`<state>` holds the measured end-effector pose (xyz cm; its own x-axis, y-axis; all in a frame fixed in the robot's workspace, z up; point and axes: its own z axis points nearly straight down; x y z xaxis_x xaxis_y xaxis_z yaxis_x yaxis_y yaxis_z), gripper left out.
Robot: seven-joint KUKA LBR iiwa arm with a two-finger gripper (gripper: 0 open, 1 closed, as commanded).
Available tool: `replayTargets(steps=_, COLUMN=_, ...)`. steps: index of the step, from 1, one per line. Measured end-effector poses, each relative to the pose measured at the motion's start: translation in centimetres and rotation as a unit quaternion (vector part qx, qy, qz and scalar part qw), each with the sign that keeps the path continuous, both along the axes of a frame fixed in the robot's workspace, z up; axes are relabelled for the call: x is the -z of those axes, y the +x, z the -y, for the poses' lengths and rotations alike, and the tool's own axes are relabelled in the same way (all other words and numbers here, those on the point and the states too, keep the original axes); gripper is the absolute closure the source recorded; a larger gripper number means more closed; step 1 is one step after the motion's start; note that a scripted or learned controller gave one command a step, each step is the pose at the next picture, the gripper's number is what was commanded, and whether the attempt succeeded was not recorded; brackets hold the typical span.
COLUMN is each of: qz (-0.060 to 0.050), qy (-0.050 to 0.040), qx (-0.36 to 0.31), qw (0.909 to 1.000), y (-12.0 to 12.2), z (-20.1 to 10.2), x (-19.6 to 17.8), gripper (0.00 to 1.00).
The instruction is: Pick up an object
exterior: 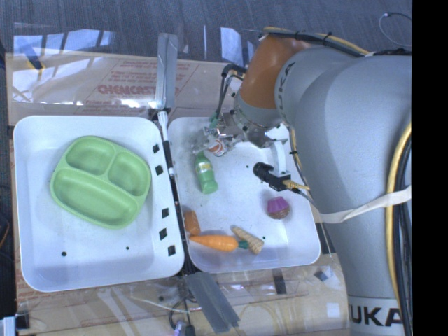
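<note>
1. Pincer (215, 141): low over the far-left corner of the right bin (234, 201), on the end of the grey arm (336, 131) with its orange band. How wide it stands cannot be told from this view; metal parts and a small red-and-white patch crowd the tip. Nothing can be seen held in it.
2. Green bottle (205, 174): lies on the right bin's floor just beside the pincer, on its near side, long axis running away from the camera, cap end toward the pincer. Whether they touch cannot be told.
3. Purple piece (278, 207): rounded, near the bin's right wall, well apart from the pincer.
4. Carrot (215, 242): lying along the near wall, leafy end to the right.
5. Tan piece (248, 239): tilted, just beside the carrot's leafy end.
6. Orange piece (191, 222): against the left wall, just above the carrot.
7. Open room: the middle of the right bin's floor is bare between the bottle, the purple piece and the carrot. The bottle lies near the left wall.
8. Left bin (42, 257): holds a green divided plate (101, 180), flat, with bare floor around it.
9. Surface (84, 82): carries both bins side by side, their inner walls touching.
</note>
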<state>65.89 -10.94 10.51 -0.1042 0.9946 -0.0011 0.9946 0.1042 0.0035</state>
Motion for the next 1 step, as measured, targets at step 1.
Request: replayTargets(steps=1, qz=-0.002, qy=0.0005, qx=0.036, qw=0.9993, y=-1.78, z=-2.2, x=-10.02, gripper=1.0)
